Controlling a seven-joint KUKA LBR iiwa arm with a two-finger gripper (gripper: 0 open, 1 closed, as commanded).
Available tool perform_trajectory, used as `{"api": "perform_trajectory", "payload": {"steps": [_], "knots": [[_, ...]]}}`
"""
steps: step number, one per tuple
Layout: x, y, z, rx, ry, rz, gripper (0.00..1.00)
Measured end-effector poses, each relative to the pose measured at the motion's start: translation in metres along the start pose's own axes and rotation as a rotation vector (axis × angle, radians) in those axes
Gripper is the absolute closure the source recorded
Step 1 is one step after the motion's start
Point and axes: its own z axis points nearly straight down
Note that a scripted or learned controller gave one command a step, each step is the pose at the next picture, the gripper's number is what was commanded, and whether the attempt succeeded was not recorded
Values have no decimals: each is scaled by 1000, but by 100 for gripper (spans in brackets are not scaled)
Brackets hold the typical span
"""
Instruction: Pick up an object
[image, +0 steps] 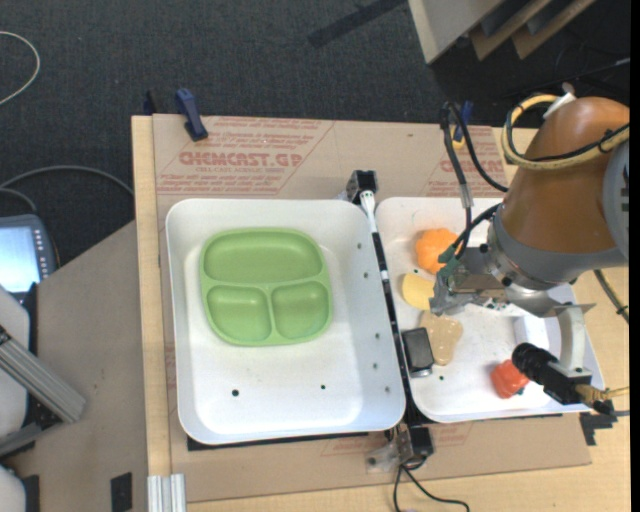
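My gripper (447, 303) hangs low over the left half of the right bin (470, 402). A pale yellow rounded piece (415, 290) lies just left of it. An orange ball-like thing (433, 247) sits right behind it. A tan flat piece (446, 340) lies directly in front of and partly under the gripper. Beside the bin's left wall rests a small black block (417, 351). A red object (506, 378) sits toward the front right of the same bin. Nothing is visibly held.
The left bin (190, 330) holds a green divided plate (265, 285). The grey and orange arm (565, 190) covers the right bin's back right part. A ridge of both bins' walls (384, 290) runs between them.
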Motion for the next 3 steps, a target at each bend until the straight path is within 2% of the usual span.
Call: {"api": "perform_trajectory", "payload": {"steps": [1,2,3], "knots": [[45,0,-30,2,-2,4,100],[91,2,-149,-9,2,2,100],[89,2,-152,3,-3,7,100]]}}
